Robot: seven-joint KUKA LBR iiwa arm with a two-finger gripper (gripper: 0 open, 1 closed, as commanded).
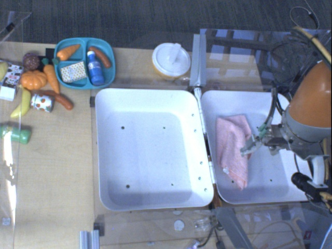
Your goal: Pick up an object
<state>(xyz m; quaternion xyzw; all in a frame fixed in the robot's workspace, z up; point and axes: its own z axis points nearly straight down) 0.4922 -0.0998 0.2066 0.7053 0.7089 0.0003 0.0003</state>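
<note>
Two white bins fill the middle of the bench, seen from above at a slant. Inside the right bin (270, 188) a pink cloth (233, 148) lies crumpled along the left half of the floor, close to the wall shared with the left bin (148, 191). From the right the grey arm (310, 105) reaches in, its orange band showing above the wrist. Its gripper (251, 145) sits at the cloth's right edge, touching or just over it; the fingers look nearly closed, and I cannot tell whether any cloth is caught between them. Behind the bins stands a white lidded bowl (171, 60). Further left is a blue divided plate (84, 63) with toy food and a small blue bottle (95, 68). Loose toy vegetables (45, 87) are scattered by the bench's left edge.
</note>
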